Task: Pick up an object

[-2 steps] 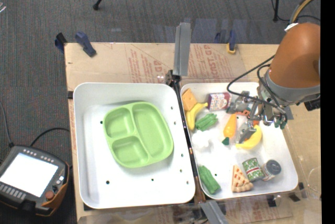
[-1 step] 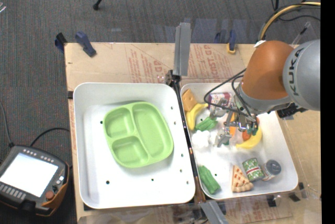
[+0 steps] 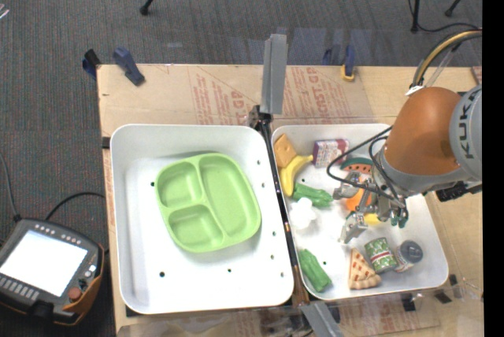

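At the near left corner, off the table, a teach pendant (image 3: 43, 268) lies on the carpet with its pale screen up. On the table, left bin (image 3: 126, 170): a green three-compartment plate (image 3: 209, 201) lies flat near the middle, slightly rotated.

Right bin (image 3: 437, 264), near edge: a pizza-slice toy (image 3: 362, 271) beside a small green-and-red can (image 3: 380, 255) on its side, with a grey round lid or can end (image 3: 410, 252) just right of it. A green pickle-like toy (image 3: 315, 270) lies at the near left. Mid-bin: a white crumpled item (image 3: 302, 214), and a second green toy (image 3: 313, 194) above it. Far part: a banana (image 3: 293, 172), a tan cracker-like piece (image 3: 284, 149) and a purple-and-white small box (image 3: 329, 151).

The jaws (image 3: 366, 219) hang low over the middle of the right bin, above an orange object (image 3: 353, 198) and just beyond the can; open or closed cannot be told at this resolution, and nothing is seen held. A watermelon-slice toy (image 3: 360, 166) shows just beyond the wrist. The arm's orange band (image 3: 421, 140) covers the bin's far right.

Far table edge: blue clamps (image 3: 127, 64) and a grey upright post (image 3: 274, 75).
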Controlling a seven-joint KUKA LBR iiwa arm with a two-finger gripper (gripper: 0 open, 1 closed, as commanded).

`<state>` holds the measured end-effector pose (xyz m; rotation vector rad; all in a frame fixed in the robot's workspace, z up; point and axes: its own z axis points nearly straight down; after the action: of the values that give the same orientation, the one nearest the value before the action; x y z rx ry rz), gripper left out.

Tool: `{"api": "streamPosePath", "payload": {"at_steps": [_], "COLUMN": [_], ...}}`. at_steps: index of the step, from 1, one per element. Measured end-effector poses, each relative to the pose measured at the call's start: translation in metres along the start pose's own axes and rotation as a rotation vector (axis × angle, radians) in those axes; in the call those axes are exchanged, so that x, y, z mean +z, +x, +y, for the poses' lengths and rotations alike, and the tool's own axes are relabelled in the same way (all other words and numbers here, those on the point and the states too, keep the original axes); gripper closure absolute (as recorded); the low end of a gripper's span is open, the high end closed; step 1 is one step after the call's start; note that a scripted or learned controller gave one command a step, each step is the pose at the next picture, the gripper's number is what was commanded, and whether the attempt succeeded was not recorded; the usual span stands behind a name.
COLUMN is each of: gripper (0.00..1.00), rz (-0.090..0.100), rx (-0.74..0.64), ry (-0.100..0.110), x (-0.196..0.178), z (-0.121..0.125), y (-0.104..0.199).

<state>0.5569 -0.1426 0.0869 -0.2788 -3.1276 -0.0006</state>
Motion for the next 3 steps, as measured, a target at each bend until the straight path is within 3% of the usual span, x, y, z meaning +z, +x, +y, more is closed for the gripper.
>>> {"api": "streamPosePath", "payload": {"at_steps": [1,2,3], "gripper": [1.00,0.00,0.00], "rz": [-0.003,-0.002,-0.003], "rx": [-0.006,-0.007,-0.065], "ry": [-0.001,-0.001,-0.001], "x": [-0.011,-0.010,-0.001], "z": [0.002,0.003,0.028], "y": [-0.001,-0.001,-0.041]}}
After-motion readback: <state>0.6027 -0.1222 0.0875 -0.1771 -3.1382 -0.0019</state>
